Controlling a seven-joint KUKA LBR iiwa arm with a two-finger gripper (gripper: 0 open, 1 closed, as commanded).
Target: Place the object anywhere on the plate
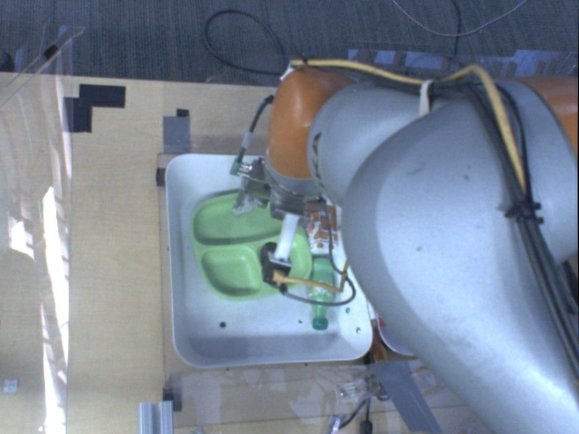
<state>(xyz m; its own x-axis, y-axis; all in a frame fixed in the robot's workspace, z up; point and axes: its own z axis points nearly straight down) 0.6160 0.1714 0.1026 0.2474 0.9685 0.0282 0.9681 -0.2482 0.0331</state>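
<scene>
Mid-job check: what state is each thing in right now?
white bin: level on the bench.
green plate: lying flat in the white bin, right side covered.
small green object: on the white bin floor just off the green plate, partly hidden.
arm: reaching low over the green plate.

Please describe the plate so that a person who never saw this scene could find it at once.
Look at the white bin under the grey arm. Inside it lies the plate, partly covered by the arm. It is pale lime green with shallow compartments, far larger and lighter than the small darker green object near the bin's lower right corner.
</scene>
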